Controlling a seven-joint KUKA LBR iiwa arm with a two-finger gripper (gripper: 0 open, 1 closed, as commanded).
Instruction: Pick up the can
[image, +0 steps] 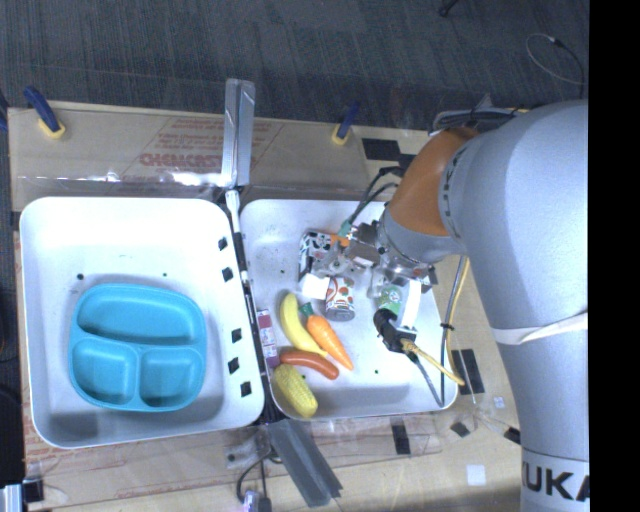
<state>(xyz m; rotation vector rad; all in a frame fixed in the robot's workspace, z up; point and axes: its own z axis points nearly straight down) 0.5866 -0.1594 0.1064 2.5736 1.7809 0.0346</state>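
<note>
A: Where's the can (340, 300)?

B: In the right bin (262, 236), centre, with the gripper (338, 262) at its twelve o'clock; the carrot (328, 341) and banana (293, 321) lie at its six to seven.

A: Jaws?

B: Can't tell. I'd centre over the can and straddle it before closing.

A: Writing?

B: "KUKA" on the arm (552, 484); the can's label is unreadable.

white shallow bins (40, 300): 2 | blue divided plastic tray (138, 346): 1 | yellow banana (293, 320): 1 | orange carrot (328, 340): 1 | small printed can (340, 301): 1
</note>
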